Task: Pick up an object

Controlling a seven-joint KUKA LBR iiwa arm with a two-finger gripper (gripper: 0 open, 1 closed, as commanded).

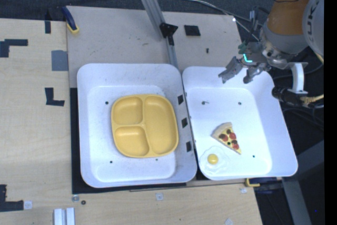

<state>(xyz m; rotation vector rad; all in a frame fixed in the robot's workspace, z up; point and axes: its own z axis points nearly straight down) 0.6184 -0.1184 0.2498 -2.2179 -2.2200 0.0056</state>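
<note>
A fried egg toy (212,158) is lying nearest, at six o'clock in the right bin (274,113), with a pizza slice toy (228,137) just beside it at two o'clock. Leftward, a yellow divided plate (144,125) is sitting in the left bin (89,113). My jaws (241,72) are hanging spread and empty at that bin's twelve o'clock rim; I'm judging both toys flat enough to slip my pinch.

On the bench (126,39), the left bin (89,113) holds a yellow divided plate (144,126), the right bin (263,113) holds a pizza slice (228,137) and a fried egg (212,159) near its front, and the hand (240,74) hangs open and empty over that bin's far edge.
</note>
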